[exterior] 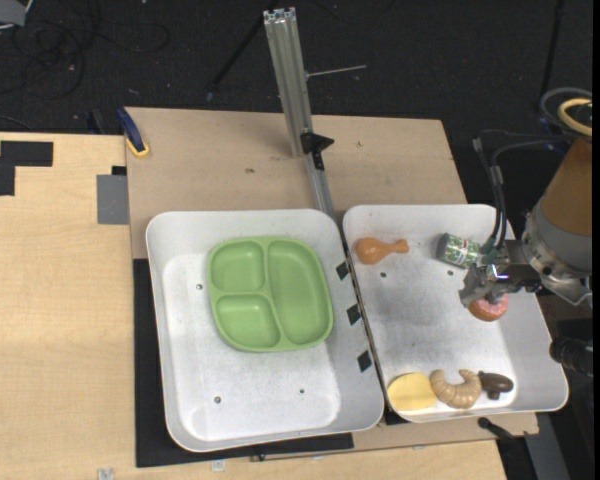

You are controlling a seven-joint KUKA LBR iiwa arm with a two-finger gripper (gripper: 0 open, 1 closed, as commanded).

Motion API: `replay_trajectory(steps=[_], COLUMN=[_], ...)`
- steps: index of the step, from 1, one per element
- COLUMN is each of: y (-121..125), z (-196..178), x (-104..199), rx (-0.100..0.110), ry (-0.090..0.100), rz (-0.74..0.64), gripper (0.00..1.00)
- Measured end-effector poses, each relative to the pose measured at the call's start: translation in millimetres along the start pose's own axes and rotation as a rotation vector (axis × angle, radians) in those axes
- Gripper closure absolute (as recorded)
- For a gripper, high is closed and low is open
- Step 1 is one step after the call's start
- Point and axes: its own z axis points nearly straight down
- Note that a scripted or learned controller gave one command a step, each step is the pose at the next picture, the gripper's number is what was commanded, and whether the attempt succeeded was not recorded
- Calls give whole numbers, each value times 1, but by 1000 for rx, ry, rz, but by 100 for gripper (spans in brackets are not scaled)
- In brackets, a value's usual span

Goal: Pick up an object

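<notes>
**Gripper Low in the Right Bin, Over a Red Object**

Jaw state cannot be determined: the gripper (487,286) appears as a dark cluster of hardware, and neither its finger spacing nor any grasp can be made out. All positions below are given relative to the right bin (420,308).

1. Arm. The grey arm (565,223) with its orange band enters over the right rim of the right bin. The gripper sits low against the bin's right wall, roughly midway along it.
2. Red object (490,309). A small round red-pink item lies directly under the gripper, partly covered by it. Contact cannot be confirmed.
3. Green can (460,250). It lies on its side in the bin's far right area, just beside the gripper.
4. Orange pear-shaped object (378,250). It rests near the bin's far left corner.
5. Yellow object (411,393), tan curved object (456,388) and dark brown piece (496,384). These lie in a row along the bin's near edge.
6. Left bin (180,368). It adjoins the right bin's left side and holds a green divided tray (271,294).
</notes>
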Motion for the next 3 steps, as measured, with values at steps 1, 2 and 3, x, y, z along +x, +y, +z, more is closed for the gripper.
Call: replay_trajectory(steps=[1,2,3], y=[0,0,-6], z=[-5,-7,9], x=[52,102,159], rx=[4,5,7], ry=[3,3,3], rz=[-6,-6,-5], gripper=[100,100,100])
